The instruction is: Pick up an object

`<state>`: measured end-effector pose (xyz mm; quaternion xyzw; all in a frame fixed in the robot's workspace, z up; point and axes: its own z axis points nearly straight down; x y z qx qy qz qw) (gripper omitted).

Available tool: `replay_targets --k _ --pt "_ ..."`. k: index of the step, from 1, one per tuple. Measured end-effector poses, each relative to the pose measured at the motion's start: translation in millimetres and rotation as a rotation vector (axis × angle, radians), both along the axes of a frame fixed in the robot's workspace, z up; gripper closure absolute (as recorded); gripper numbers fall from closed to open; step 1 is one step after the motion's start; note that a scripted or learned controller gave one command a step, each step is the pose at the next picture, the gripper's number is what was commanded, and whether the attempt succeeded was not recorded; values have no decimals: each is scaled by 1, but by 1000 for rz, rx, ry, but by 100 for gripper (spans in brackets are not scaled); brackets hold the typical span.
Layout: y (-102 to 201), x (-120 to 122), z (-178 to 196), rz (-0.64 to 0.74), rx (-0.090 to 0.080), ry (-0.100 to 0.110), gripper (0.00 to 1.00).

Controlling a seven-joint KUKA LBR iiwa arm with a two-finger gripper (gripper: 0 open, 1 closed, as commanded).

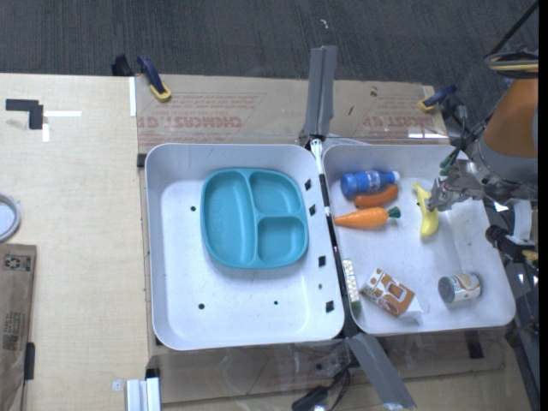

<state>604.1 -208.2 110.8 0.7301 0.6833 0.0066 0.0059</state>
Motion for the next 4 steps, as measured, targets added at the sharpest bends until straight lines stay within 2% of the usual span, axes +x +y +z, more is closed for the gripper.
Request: replay_targets --k 1,2,3,4 --pt "43 19 100 -346 1 19 100" --pt "43 18 99 -346 0 19 0" --pt "19 17 68 -260 1 21 0" --pt "34 -26 85 -264 1 20 0"
